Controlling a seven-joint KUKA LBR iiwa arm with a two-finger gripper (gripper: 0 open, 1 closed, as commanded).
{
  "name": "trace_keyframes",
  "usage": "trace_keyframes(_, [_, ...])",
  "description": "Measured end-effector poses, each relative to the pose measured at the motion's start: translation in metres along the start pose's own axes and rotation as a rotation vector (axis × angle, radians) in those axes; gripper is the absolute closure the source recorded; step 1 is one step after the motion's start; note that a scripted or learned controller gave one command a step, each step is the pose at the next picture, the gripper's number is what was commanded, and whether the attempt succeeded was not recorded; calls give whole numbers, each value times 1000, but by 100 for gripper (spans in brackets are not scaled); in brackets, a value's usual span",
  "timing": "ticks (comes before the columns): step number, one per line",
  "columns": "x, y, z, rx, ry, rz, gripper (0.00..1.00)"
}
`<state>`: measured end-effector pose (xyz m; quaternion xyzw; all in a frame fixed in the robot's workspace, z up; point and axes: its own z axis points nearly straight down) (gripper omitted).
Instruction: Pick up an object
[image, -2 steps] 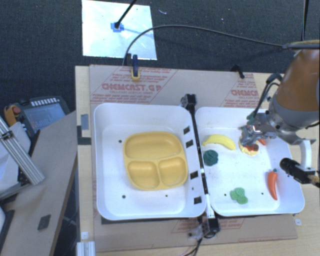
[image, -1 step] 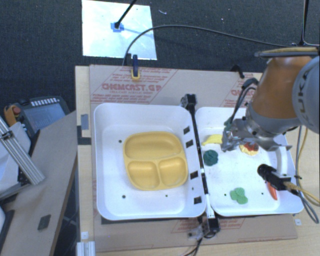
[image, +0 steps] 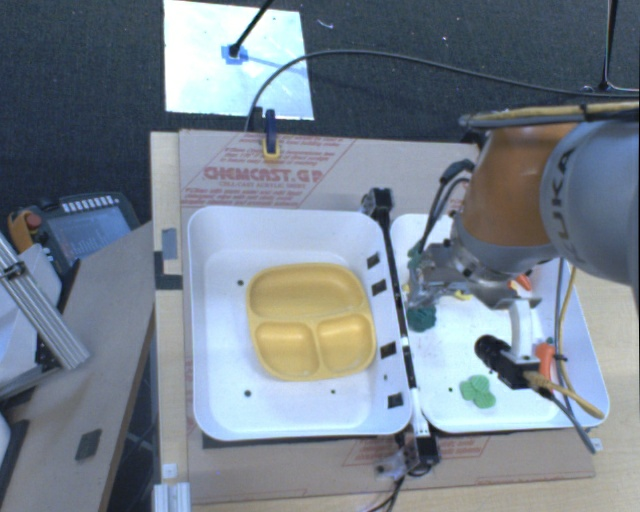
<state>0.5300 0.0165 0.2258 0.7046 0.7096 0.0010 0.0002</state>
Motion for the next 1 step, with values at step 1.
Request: trace_keyframes(1, [51,-10,6,1,0,0,100])
